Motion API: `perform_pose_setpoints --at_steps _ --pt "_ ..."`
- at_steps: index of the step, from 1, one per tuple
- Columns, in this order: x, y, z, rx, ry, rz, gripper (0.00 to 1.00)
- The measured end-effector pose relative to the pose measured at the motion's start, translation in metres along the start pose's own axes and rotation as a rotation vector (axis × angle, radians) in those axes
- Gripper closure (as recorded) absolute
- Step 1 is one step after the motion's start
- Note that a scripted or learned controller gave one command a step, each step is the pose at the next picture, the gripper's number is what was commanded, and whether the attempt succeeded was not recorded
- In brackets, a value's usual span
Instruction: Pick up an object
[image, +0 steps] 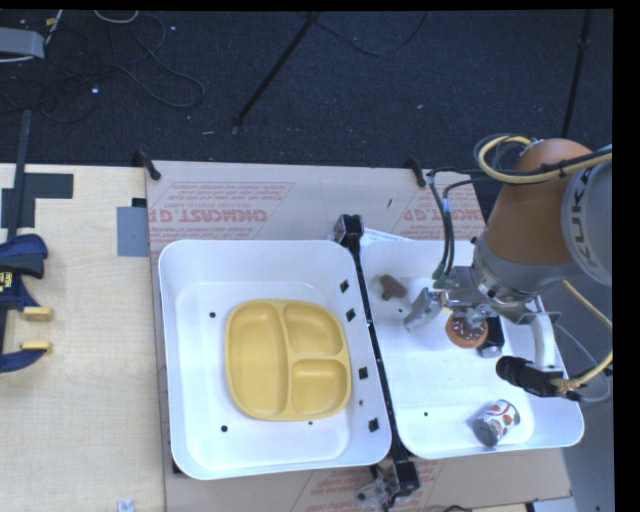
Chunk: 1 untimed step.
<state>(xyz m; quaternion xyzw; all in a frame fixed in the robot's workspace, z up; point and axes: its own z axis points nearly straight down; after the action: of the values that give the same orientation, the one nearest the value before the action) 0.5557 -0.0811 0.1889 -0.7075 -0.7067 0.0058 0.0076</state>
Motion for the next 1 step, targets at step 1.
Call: perform_pose_setpoints --at_steps 1 --pt "-0.0003 0.0028 -0.0081 -0.014 -0.001 -0.002 0.0"
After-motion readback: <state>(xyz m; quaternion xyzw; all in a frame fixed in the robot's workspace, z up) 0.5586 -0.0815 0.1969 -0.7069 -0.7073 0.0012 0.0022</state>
